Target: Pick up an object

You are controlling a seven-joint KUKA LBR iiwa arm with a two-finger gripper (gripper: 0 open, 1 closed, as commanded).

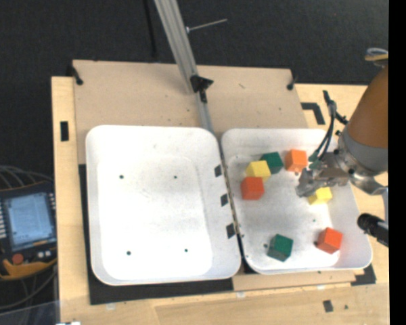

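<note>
The right bin (257,266) holds several small blocks. A yellow block (258,169) touches a green block (273,161) near the bin's back, with an orange block (297,159) to their right and an orange-red block (252,187) in front of them. Another green block (280,247) and an orange-red block (329,240) lie near the front edge. My gripper (311,183) hangs low over the bin's right half, right beside a yellow block (321,196) that peeks out under it. Whether that block sits between the fingers is hidden.
The left bin (152,202) lies beside the right one. A slanted metal pole (179,42) rises behind the bins. A handheld pendant with a screen (24,222) rests off the bench's left edge.
</note>
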